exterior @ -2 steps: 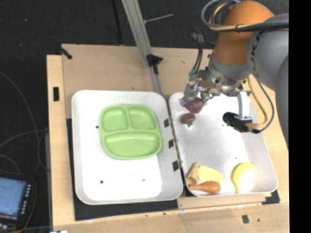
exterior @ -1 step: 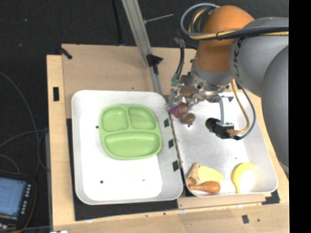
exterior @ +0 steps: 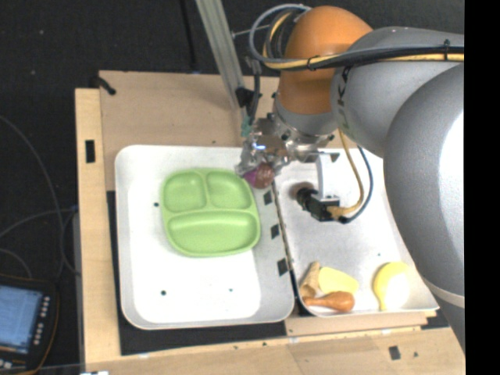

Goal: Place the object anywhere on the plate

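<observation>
Above the frame's centre, my jaws grip a small purple ball, hanging just past the green plate's upper right corner, over the left bin.

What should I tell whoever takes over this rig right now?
Gripper: over the right rim of the green plate, with a small purple object at its tip; whether it is truly gripped can't be told.
Plate: in the left bin.
Right bin: yellow and orange food toys and a yellow one at the near edge.
Done: object brought to the plate's edge.
Left: set it on the plate.
</observation>
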Motion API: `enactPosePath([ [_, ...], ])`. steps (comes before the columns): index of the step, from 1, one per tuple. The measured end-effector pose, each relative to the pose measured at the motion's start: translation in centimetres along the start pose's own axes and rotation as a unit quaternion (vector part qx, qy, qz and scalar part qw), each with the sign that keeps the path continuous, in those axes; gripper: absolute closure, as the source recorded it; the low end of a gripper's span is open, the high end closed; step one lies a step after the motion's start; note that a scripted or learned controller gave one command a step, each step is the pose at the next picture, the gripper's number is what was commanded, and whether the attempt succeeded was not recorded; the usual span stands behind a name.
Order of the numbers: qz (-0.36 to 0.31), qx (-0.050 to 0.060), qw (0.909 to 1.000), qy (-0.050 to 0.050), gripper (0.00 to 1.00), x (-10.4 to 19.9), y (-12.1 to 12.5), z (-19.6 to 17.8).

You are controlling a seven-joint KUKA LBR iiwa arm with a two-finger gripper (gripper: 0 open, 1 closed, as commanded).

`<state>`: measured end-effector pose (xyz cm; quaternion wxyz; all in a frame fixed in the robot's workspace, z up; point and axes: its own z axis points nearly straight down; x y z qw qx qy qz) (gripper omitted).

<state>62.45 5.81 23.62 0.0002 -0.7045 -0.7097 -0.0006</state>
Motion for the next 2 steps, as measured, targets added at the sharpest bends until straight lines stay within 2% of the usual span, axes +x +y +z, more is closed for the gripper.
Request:
enactPosePath([
  [1, 0.000, 0.000, 1.0000, 0.000, 1.00, 4.73, -0.52, -1.24],
  [2, 0.002, 0.000, 1.0000, -0.001, 0.00, 4.42, -0.51, -1.17],
])
